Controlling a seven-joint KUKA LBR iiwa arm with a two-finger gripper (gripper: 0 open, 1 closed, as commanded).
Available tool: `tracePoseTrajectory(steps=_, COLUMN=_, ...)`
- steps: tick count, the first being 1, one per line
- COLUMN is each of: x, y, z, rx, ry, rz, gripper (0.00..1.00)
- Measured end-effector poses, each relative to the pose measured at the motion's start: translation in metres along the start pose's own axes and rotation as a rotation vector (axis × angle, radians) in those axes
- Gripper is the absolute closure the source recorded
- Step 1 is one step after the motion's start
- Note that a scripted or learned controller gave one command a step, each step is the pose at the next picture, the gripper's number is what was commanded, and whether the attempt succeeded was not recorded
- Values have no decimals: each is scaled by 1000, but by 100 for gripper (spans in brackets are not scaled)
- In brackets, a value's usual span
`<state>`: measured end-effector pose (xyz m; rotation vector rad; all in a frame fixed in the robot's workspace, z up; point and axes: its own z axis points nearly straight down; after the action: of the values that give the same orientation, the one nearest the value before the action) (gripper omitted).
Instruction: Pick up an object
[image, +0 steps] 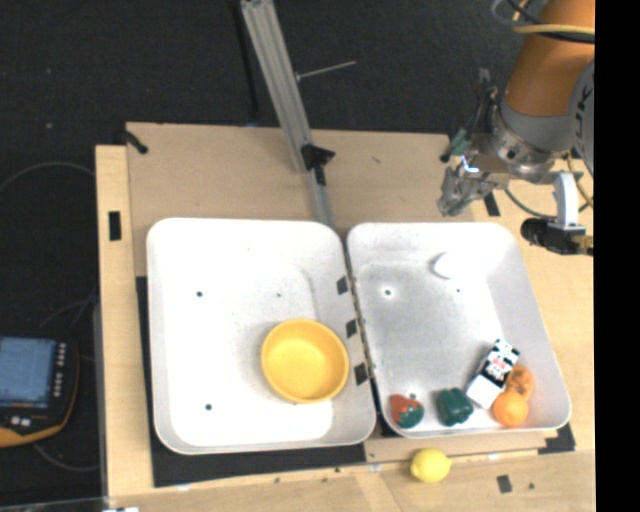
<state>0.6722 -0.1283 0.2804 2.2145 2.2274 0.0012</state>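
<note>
My gripper (458, 196) hangs above the back edge of the right bin (440, 320), near its far right corner, with nothing seen between its fingers. In the left bin (200, 300) a yellow bowl (304, 360) sits near the front right. Along the right bin's front edge lie a red and green toy (406, 410), a dark green toy (454, 405), a white and black box (494, 372) and an orange fruit (511, 408) with a second orange piece (519, 379) behind it.
A yellow lemon (430, 465) lies on the bench in front of the right bin. A grey metal post (285, 95) slants up from behind the divider between the bins. A handheld pendant (30, 385) lies at the far left.
</note>
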Motion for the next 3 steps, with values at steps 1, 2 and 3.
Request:
tracePoseTrajectory(steps=1, x=59, y=2, z=11, rx=1, ry=0, rz=-1, gripper=100)
tracePoseTrajectory(steps=2, x=107, y=-14, z=21, rx=2, ry=0, rz=0, gripper=100)
tracePoseTrajectory(steps=3, x=162, y=-12, z=19, rx=-1, ry=1, rz=-2, gripper=100)
